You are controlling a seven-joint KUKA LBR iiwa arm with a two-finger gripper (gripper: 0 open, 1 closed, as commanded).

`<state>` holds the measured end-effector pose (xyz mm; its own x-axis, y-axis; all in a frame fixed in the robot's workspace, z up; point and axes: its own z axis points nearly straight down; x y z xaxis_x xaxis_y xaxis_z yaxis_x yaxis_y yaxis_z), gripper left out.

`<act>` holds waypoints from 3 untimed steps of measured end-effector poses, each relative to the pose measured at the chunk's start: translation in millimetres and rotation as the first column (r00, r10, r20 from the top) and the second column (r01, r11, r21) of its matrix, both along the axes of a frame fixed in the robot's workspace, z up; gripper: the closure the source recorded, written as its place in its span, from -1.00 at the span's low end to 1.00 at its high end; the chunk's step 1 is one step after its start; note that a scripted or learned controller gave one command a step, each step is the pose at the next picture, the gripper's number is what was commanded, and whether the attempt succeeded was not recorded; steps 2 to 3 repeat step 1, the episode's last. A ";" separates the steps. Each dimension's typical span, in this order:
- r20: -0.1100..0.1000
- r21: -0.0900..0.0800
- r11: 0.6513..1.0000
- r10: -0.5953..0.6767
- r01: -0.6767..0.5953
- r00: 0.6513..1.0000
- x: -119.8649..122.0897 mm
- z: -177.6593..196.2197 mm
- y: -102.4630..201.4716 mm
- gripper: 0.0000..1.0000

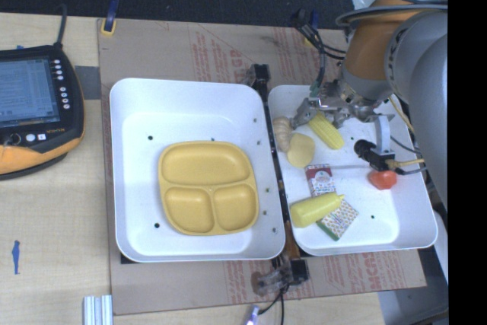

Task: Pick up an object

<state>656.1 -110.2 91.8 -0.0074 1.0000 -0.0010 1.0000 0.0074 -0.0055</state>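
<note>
Over the right bin (415, 236), a gripper (329, 112) is lowered onto a toy corn cob (326, 131).

At the bin's far left end the corn is seen lying flat, just under the gripper and beside a pale potato (300, 149). Whether the corn is grasped cannot be told, as the wrist hides it. The corn is judged light, stiff, smooth plastic, apt to roll; it is best pinched across its middle. A yellow tray (207, 186) is seen in the left bin (129, 228).
</note>
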 end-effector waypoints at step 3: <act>-0.002 -0.001 1.000 0.002 -0.002 1.000 0.0 10.6 -1.3 1.00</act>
